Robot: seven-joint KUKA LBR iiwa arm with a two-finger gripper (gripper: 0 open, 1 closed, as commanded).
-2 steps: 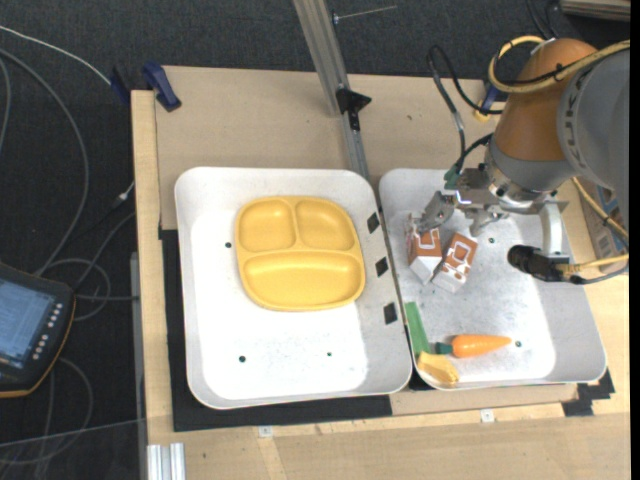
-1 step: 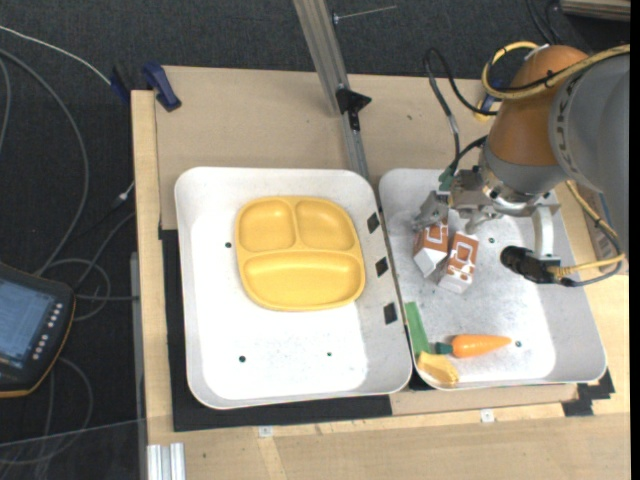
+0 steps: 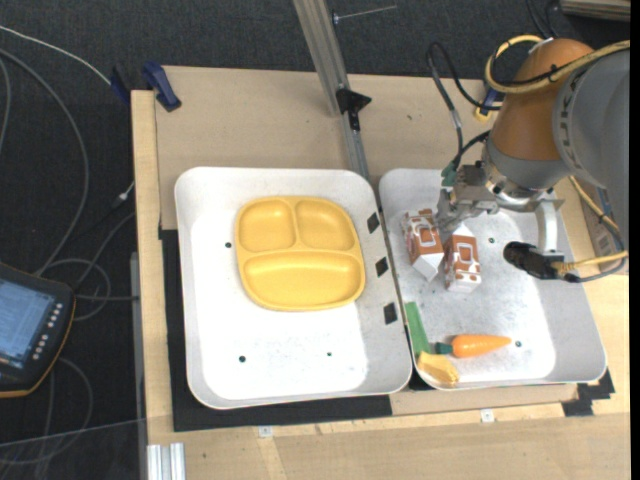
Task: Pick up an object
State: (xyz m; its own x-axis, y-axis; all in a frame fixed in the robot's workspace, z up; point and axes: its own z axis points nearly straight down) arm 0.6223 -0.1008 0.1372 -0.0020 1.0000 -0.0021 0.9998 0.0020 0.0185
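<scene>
1. Wooden bench (image 3: 250, 118): light plywood top carrying 2 shallow white bins side by side over a black mat.

2. Left bin (image 3: 290, 368): white, rounded corners, the larger area in view. It holds 1 item.

3. Right bin (image 3: 560, 338): white, speckled floor, touching the left bin along its inner edge. It holds 4 small items.

4. KUKA arm (image 3: 590, 108): grey body with an orange band above the wrist, reaching in from the right over the upper part of the right bin, cables looped around it.

5. Yellow divided plate (image 3: 298, 253): 3 compartments, 2 small at the top and 1 wide below, lying flat in the upper middle of the left bin.

6. Gripper (image 3: 447, 258): pointing down between the 2 cartons in the right bin; whether its fingers are apart or together cannot be told from this angle.

7. Left carton (image 3: 422, 238): small white box with red-brown print, tilted, just left of the gripper.

8. Right carton (image 3: 464, 261): matching white and red-brown box, just right of the gripper, near the first carton.

9. Toy carrot (image 3: 480, 346): orange with a green stub at its left end, lying flat near the front of the right bin, well apart from the cartons.

10. Yellow piece (image 3: 438, 369): small, curved, at the front left corner of the right bin, just beside the carrot.

11. Green strip (image 3: 414, 326): narrow, along the right bin's left wall.
</scene>
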